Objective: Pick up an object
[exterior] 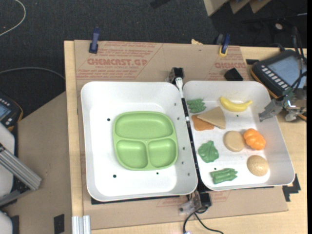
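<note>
The right white bin (281,145) holds several toy foods. A yellow banana (235,104) lies at the back, with a tan wedge (214,117) over an orange slice (201,125) and a green leafy piece (196,105) to its left. An orange pumpkin (254,138) sits beside a tan round piece (234,141). Nearer the front are a green lettuce piece (208,151), a green bean bundle (224,175) and a tan bread roll (257,165). My gripper (267,113) pokes in at the bin's right rim, grey and small, above and right of the pumpkin, touching nothing that I can see.
The left white bin (97,106) holds a green divided plate (145,140). A black rod (184,108) runs along the seam between the bins. A dark handheld pendant (278,73) lies at the back right of the bench. Blue and yellow clamps (94,40) grip the cardboard's far edge.
</note>
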`<state>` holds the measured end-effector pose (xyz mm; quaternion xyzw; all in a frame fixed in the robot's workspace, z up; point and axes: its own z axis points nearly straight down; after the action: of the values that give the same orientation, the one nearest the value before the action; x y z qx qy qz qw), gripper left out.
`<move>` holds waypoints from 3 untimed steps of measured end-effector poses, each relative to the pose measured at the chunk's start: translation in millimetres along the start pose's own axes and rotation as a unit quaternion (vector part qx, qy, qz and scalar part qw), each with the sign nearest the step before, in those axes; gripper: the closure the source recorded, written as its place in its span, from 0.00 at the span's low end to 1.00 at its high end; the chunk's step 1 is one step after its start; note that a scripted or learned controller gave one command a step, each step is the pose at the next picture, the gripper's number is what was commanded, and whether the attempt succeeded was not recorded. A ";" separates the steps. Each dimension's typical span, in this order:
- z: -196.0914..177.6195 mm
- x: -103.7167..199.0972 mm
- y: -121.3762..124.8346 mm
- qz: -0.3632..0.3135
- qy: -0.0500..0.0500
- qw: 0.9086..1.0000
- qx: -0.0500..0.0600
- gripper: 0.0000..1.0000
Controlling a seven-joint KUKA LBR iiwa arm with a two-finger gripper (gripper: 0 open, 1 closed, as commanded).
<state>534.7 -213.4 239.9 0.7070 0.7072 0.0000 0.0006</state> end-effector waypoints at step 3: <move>-212.6 210.8 -54.0 0.000 0.000 1.000 -0.002 1.00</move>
<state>480.5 -2.5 452.4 0.7067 0.7075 0.0016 0.0022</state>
